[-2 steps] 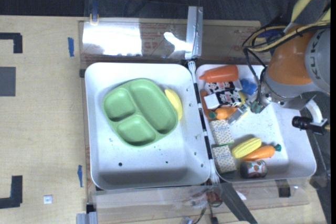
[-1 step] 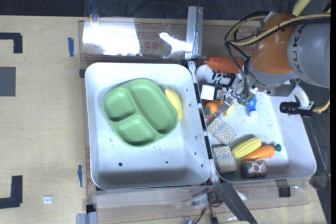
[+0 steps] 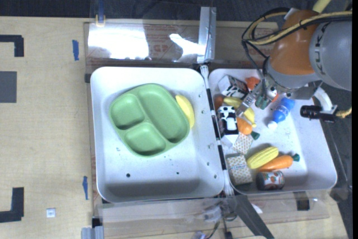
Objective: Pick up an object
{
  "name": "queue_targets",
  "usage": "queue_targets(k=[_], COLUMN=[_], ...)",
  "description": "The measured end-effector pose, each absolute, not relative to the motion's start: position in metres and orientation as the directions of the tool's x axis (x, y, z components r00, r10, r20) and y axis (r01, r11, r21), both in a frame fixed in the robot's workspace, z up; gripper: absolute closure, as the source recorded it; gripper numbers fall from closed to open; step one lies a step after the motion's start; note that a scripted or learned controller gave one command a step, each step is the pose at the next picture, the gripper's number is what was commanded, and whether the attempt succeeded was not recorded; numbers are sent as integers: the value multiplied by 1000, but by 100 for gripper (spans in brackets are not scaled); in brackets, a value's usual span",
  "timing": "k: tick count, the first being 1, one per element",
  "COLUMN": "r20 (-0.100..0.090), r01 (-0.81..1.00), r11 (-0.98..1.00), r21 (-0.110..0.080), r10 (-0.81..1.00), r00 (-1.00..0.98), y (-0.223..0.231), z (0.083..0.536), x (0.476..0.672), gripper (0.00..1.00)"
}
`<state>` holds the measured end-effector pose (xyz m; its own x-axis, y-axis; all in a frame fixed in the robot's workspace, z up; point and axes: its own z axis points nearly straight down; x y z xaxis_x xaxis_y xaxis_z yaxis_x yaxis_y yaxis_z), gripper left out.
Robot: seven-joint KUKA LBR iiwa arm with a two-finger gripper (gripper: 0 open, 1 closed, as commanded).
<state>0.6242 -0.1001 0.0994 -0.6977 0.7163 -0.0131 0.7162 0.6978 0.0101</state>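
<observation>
Arm: the grey arm with the orange band (image 3: 293, 50) is reaching in from the right and hanging over the far part of the right-hand shallow white plastic bin (image 3: 313, 168).
Jaws: the gripper (image 3: 262, 99) is pointing down into the clutter at the bin's far left; how wide the jaws are standing, and whether anything is between them, I cannot tell.
Nearest candidates: a small yellow-and-orange plastic toy (image 3: 245, 118) and a black-and-white spotted toy (image 3: 227, 118) are lying just beside the gripper, crowded against each other.
Handling, judged: these are looking like light, stiff, smooth toy pieces, likely to be slipping or squirting sideways unless taken across the narrowest part.
Easier picks: the yellow plastic corn cob (image 3: 262, 156) and the orange plastic carrot with a green top (image 3: 277, 163) are lying touching, nearer the front; long and rounded, each is asking for a grip across its middle.
Other items: a small blue plastic bottle (image 3: 281, 110) is lying to the right of the gripper, and a short printed tin can (image 3: 271, 179) is sitting at the near edge.
Left bin: the left-hand shallow white plastic bin (image 3: 112, 176) is holding a green three-compartment plastic plate (image 3: 149, 118) with a yellow plastic banana (image 3: 186, 109) touching its right rim.
Risk, judged: neighbours are pressing close, so the jaws may be nudging two things at once.
</observation>
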Motion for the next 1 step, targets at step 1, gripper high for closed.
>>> queue_targets(k=[1], r20=[2], r01=[760], r11=[650], r21=[-2], r10=[760], r00=[-650], y=[-103], z=[87], x=[628], gripper=[100])
